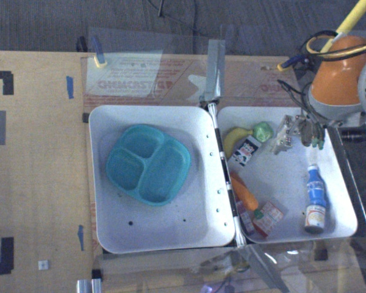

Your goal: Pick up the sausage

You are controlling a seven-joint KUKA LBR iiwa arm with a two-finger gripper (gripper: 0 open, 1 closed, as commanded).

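Note:
An orange-red sausage-shaped piece [243,191] lies slantwise by the left wall of the right bin [338,163]. My gripper [296,137] hangs over the upper right part of that bin, well to the right of and behind that piece and not touching it. Its fingers [285,138] stand apart, open, with only white bin floor between them. The orange band and grey wrist rise behind it at the top right.
The right bin also holds a yellow banana [232,138], a green item [263,130], a small black-and-white carton [247,151], a red packet [267,217] and a blue-labelled bottle [315,199]. A teal divided plate [147,163] lies in the left bin [171,231].

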